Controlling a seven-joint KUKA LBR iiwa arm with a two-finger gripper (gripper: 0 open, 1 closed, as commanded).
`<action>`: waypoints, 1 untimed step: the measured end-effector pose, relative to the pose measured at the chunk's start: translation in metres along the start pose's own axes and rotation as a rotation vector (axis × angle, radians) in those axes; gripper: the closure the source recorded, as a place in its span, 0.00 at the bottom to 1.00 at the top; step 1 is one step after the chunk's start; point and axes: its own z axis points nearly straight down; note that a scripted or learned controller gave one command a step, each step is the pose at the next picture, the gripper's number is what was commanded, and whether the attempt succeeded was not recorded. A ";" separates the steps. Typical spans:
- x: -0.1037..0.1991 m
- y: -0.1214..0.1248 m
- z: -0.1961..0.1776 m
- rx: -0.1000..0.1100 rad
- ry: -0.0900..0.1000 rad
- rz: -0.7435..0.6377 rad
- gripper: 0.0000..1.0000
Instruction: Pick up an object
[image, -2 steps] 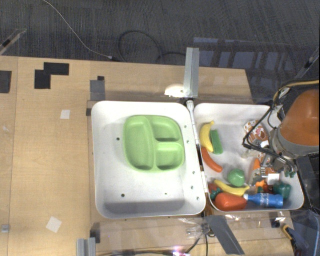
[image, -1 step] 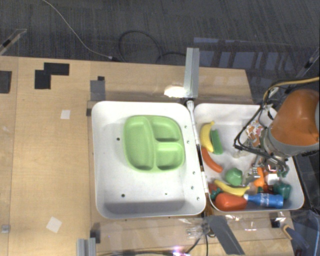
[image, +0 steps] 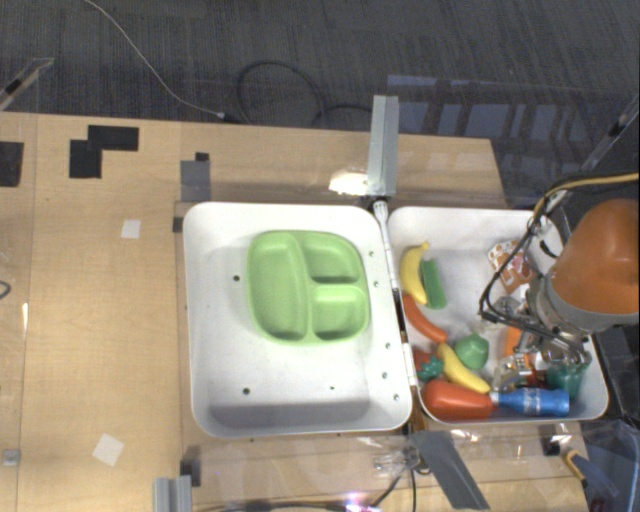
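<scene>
— Why is everything heaped in the right bin (image: 455, 228)?

— I'd guess that's the supply: toys piled loosely so the arm (image: 600, 265) has plenty to try for. The left bin (image: 215, 400) carries just the green divided tray (image: 305, 285), sitting about in its middle.

— Where's the arm now?

— Reaching in from the right, down over the near right part of that bin. The orange band and the cables hang right above the jaws (image: 540, 362), so whether they're wide, narrow or closed on something, I can't tell from here.

— What's under it, then?

— A blue bottle (image: 532, 402) lies on its side along the near wall, and a dark green piece (image: 568, 378) sits just beside the wrist. Something orange (image: 513, 340) pokes out under the cables; I can't name it.

— And the rest?

— Well clear to the left. A yellow banana (image: 412, 272) leans against a green block (image: 433, 282) near the dividing wall, a long orange-red carrot (image: 422, 322) lies below them, then a green pepper (image: 470, 351), a second banana (image: 462, 368) and a fat red one (image: 458, 400) at the near edge, all touching or overlapping.

— So which does it want?

— Any will do, by the task. My bet is whatever lies under the wrist; the crowding there could make a clean grip hard.
</scene>
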 end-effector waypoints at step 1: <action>0.006 0.054 -0.001 0.002 -0.003 -0.196 0.00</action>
